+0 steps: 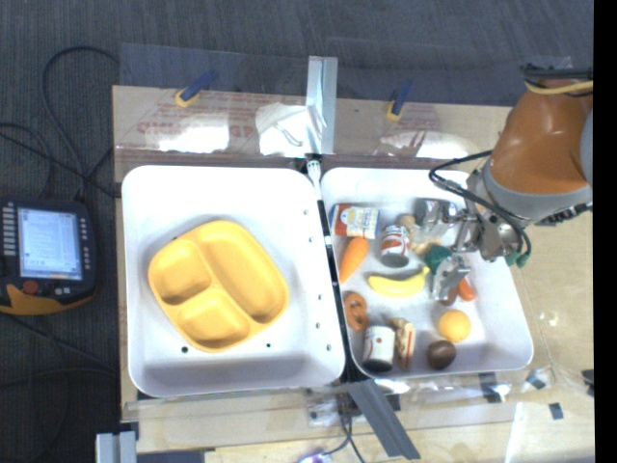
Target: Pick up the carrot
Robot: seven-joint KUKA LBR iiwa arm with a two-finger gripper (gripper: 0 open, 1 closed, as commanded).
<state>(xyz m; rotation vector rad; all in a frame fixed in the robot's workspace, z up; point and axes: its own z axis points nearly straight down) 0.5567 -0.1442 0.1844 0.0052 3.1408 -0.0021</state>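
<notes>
I see the carrot point(354, 257) lying untouched in the right bin point(516, 331); my gripper point(451, 280) hovers well apart, its grip state unclear. Pickup remains.

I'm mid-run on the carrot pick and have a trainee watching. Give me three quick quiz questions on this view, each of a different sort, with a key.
1. True or false: the carrot lies in the same bin as the yellow tray.
2. Which thing lies nearest the carrot? A) the banana B) the orange C) the handheld screen
3. Fill in: the gripper hovers over the ___ bin, toward its right side, apart from the carrot.

Key
1. False: the carrot is in the right bin, by its left wall; the tray sits in the left bin.
2. A
3. right
</notes>
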